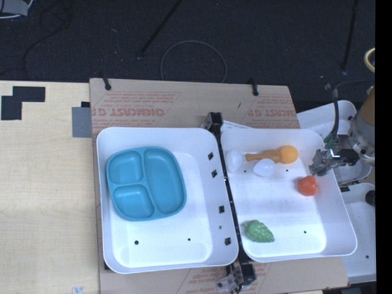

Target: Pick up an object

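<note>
1. Nearest the camera, low in the right bin (343,241): a green knobbly object (259,231) lying flat near the divider between the bins. Well apart from everything else, so it would give the arm open room on all sides.

2. Left bin (153,259): holds a blue three-compartment tray (146,182), set at a slight tilt. Its compartments look bare. Probably a drop-off spot rather than a pick target.

3. Mid right bin, toward the right wall: a red-orange rounded object (307,185), resting on the bin floor. It sits just below and beside the gripper, making it the likeliest candidate for the pick.

4. Further back in the right bin: an orange ball-ended piece with a tan handle (277,155), lying on its side. A white egg-like object (264,168) lies just beside it, and a clear or white rounded item (234,160) sits near the divider. This cluster is crowded, so a clean grasp there looks harder.

5. Gripper (321,162): at the right bin's right wall, arm reaching in from the right. Nothing is seen between the fingers; whether they are spread or closed cannot be told at this size.

6. Judgement: pick not yet made; all objects rest in the bin.
</note>
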Available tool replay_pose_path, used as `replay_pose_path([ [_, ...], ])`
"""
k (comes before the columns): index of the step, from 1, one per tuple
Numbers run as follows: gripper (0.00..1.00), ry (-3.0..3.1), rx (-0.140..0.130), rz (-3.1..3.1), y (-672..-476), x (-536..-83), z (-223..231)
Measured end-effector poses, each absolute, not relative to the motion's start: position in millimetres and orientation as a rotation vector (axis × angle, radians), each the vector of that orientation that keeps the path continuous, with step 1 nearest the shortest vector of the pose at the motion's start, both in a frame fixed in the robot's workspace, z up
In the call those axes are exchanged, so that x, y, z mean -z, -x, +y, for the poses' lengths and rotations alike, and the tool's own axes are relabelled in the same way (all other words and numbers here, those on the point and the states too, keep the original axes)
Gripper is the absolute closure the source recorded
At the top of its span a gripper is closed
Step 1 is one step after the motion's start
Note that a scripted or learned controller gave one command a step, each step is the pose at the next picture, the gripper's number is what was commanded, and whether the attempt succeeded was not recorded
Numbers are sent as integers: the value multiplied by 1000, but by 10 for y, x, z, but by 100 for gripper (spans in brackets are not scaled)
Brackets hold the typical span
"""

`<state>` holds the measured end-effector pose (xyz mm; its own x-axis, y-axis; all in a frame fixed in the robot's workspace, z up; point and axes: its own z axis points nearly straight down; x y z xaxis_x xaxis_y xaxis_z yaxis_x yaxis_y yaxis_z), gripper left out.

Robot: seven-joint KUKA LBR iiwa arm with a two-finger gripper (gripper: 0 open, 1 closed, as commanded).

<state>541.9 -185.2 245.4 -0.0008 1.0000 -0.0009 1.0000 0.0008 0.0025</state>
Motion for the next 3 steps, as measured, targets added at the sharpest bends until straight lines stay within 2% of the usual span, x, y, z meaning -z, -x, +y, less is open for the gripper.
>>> replay_pose_path([
  [2,100,-2220,2,2229,-5650,-2239,-766],
  [3,100,-2218,0,2229,-5757,-2326,-200],
])
